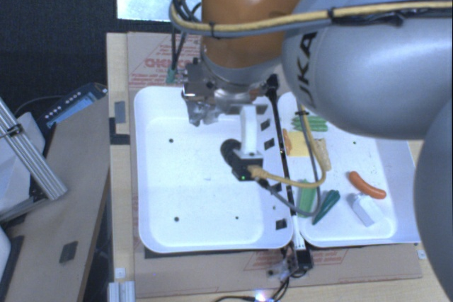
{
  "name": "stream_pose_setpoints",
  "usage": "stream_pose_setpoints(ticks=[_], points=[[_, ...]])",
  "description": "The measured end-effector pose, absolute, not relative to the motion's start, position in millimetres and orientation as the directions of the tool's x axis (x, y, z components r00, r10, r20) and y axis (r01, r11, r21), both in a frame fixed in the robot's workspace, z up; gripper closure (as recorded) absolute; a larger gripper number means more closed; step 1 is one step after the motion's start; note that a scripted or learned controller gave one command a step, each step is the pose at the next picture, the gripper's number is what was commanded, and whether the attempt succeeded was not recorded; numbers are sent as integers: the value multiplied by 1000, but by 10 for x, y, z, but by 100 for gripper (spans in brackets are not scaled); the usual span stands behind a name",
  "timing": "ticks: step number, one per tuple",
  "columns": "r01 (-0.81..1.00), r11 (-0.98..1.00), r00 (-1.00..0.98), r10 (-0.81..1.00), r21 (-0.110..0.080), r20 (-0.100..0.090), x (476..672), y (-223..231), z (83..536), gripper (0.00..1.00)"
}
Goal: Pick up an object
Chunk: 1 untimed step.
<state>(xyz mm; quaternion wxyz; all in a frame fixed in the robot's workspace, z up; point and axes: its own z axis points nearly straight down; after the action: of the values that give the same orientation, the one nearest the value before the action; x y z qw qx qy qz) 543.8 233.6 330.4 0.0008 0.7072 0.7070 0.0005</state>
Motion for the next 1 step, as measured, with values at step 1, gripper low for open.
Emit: stream_pose_setpoints(ticks=[1], points=[[1000,1,-1,1000,-12,-4,5168,2339,2067,100]])
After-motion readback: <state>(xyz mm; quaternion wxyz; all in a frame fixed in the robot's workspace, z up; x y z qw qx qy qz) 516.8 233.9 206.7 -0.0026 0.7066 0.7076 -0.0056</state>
